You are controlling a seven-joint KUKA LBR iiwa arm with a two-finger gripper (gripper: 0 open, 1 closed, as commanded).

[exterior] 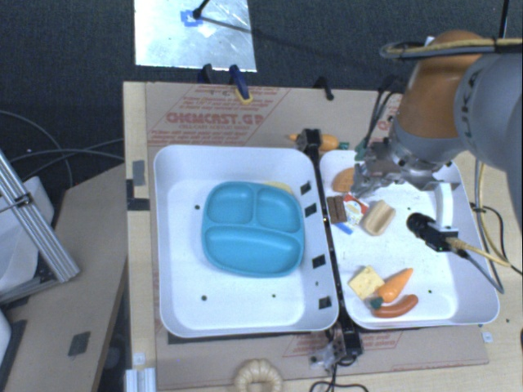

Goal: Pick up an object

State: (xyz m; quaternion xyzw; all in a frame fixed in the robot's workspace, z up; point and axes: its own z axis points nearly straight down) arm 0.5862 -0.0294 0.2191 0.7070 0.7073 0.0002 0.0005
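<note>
We find two white bins side by side on the table (189, 114).

Left bin (181, 278): it holds a blue divided plate (252, 227), lying flat near the centre. A pale yellow edge (282, 188) shows from behind the plate's rim at 1 o'clock; we cannot identify it.

Right bin (470, 288), contents taken from its centre:
- an orange-brown piece (344, 180) at 10 o'clock, close to the bin's wall
- a brown, white and red packet (343, 210) at 9 o'clock, beside the wall shared with the left bin
- a tan roll (378, 217), just beside the packet at its 3 o'clock
- a yellow block (366, 282) at 7 o'clock
- a carrot (396, 282), touching or nearly touching the block (the gap is too small to judge)
- a red sausage (397, 305) at 6 o'clock, just below the carrot

The arm (490, 113) reaches in from the view's 2 o'clock and bends down over the right bin's 11 o'clock part. The gripper (366, 181) points toward 8 o'clock, right next to the orange-brown piece. We cannot tell whether the jaws are open or closed, nor whether they touch that piece. We see nothing gripped in them; every object lies in its bin.
</note>
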